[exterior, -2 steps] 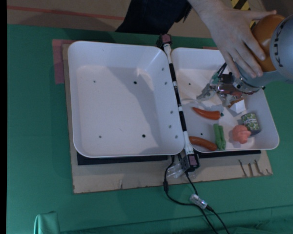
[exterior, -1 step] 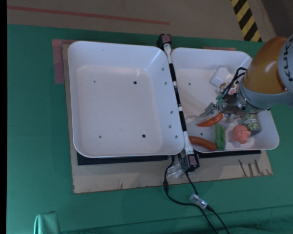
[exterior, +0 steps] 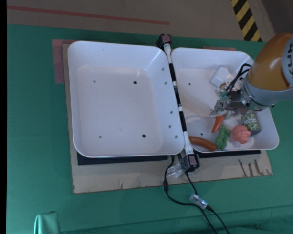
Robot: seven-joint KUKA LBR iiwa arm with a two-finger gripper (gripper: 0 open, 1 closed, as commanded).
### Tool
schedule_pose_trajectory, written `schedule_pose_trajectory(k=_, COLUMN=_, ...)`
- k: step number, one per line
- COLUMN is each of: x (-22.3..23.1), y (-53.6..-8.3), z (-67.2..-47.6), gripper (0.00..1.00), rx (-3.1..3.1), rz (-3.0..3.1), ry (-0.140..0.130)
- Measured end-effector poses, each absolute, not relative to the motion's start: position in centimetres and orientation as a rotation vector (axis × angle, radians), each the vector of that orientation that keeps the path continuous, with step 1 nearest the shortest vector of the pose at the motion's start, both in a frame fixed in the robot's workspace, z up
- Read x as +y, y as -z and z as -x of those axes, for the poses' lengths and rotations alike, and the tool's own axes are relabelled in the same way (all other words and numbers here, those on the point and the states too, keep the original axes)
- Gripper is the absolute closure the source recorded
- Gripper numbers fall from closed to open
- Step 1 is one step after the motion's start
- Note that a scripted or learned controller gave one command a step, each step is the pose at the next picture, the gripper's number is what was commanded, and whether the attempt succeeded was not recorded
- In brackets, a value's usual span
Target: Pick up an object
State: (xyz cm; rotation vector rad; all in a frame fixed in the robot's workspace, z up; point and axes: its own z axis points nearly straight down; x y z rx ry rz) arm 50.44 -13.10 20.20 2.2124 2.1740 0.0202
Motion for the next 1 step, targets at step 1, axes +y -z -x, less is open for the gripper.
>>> schedule_pose_trajectory(k=1, x=-7.45, y=-36.14, z=-49.5, gripper=1.0, rx=2.208, rz=-2.223, ry=-0.006)
